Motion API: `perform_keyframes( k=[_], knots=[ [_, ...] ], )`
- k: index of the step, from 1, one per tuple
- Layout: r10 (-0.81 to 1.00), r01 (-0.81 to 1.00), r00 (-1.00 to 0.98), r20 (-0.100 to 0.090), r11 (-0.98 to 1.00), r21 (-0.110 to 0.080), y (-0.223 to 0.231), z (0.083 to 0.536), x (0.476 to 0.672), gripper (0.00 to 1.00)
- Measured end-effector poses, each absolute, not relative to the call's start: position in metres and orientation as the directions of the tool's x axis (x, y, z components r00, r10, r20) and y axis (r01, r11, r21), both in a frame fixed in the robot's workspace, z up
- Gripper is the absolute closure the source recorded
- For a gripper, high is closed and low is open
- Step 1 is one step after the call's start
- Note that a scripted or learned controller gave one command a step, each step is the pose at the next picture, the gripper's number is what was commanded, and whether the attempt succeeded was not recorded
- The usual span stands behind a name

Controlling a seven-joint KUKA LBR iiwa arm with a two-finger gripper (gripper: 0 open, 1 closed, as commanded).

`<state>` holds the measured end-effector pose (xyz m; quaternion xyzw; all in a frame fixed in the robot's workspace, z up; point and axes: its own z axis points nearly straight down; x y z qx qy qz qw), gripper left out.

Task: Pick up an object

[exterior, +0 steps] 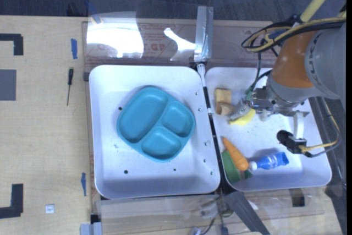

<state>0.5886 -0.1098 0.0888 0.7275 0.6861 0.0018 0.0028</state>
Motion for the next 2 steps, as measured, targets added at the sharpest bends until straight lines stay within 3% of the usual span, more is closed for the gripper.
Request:
perform_keyframes(
  k=[1, 2],
  knots=[
    [1.000, 1.000, 0.007, -0.001, -0.007, 0.004, -0.121, 0.087, 0.629, 0.00],
    [0.998, 0.998, -0.062, 0.000, 0.062, 0.004, -0.101, 0.087, 0.609, 0.00]
  ],
)
